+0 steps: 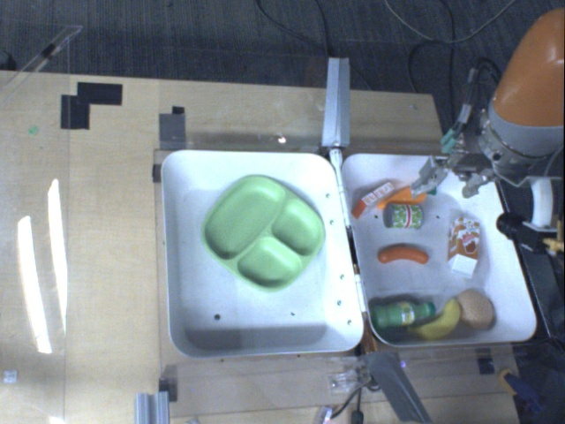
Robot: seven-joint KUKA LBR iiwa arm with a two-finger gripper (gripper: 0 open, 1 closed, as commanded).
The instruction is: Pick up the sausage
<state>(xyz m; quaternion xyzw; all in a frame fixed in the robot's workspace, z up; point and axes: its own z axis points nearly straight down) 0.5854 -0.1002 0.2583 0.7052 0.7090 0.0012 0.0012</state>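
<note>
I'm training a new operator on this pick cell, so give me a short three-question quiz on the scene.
1. True or false: the sausage lies in the right bin.
2. What sits in the left bin? A) a banana B) a green divided plate C) a carton
3. Fill in: the yellow banana lies at the bin's near edge, next to a green ____.

Key: 1 true. 2 B, the green divided plate. 3 bottle.

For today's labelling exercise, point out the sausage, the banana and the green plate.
sausage [403, 254], camera view, middle of its length
banana [441, 321], camera view, middle of its curve
green plate [263, 230], camera view, ridge where its compartments meet
</note>
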